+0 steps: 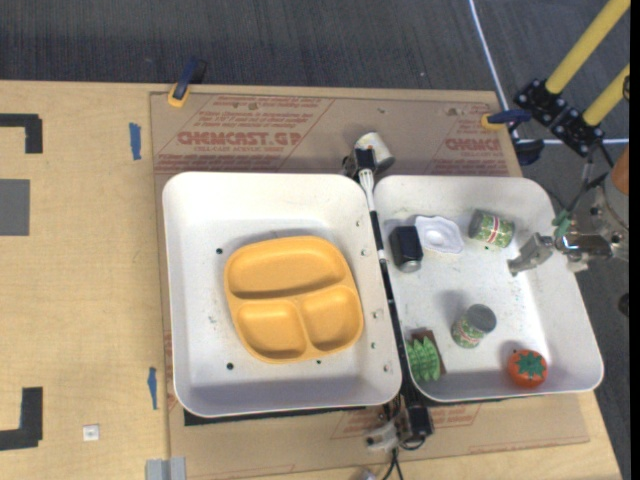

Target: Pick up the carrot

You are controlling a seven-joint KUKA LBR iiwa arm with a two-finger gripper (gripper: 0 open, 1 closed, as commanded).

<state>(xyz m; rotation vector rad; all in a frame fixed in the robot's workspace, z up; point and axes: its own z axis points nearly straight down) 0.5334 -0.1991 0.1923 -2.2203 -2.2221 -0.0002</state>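
The right shallow white plastic bin (590, 353) holds all the loose things. The carrot (527, 366), a stubby orange-red toy piece with a green top, lies in the bin's near right corner, just inside the near rim and close to the right wall, so there is little room on those two sides; bare white floor lies to its left and beyond it. A small grey-topped green can (472, 326) stands near it to the left, and a green ridged toy (424, 356) lies by the dividing wall. Farther back are a green-labelled can on its side (491, 229), a white moulded piece (436, 234) and a black block (405, 247).

The metal hand (530, 253) hangs over the bin's right rim, well apart from the carrot; I cannot tell whether it is released or clenched.

The left white bin (190, 298) on the counter holds a yellow three-compartment tray (292, 295).
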